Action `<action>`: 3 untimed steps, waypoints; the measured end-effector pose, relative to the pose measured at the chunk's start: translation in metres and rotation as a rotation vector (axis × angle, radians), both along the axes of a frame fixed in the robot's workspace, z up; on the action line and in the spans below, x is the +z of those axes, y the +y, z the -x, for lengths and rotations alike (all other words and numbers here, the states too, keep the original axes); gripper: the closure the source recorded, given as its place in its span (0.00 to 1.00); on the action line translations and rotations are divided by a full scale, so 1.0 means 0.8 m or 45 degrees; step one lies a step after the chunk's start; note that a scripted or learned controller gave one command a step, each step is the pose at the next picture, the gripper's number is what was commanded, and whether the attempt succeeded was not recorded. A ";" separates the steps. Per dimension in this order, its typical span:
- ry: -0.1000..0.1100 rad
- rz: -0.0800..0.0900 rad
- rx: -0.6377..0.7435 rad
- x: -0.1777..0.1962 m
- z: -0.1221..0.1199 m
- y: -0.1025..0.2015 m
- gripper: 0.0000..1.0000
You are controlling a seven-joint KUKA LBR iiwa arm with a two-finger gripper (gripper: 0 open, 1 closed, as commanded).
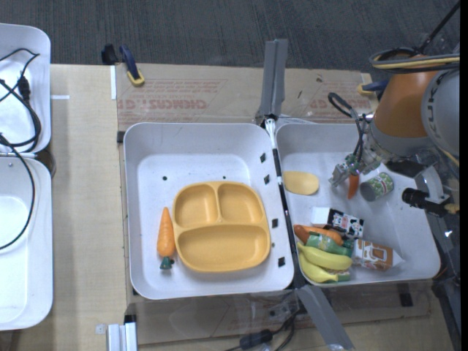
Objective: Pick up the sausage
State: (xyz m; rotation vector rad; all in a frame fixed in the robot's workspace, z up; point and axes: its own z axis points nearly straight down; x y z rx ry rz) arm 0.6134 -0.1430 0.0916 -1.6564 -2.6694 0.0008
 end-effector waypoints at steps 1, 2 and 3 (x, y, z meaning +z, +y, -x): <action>-0.001 0.001 -0.069 0.001 0.022 -0.054 0.00; -0.005 0.001 -0.073 0.013 0.022 -0.055 1.00; 0.001 0.000 -0.542 0.018 0.034 0.003 1.00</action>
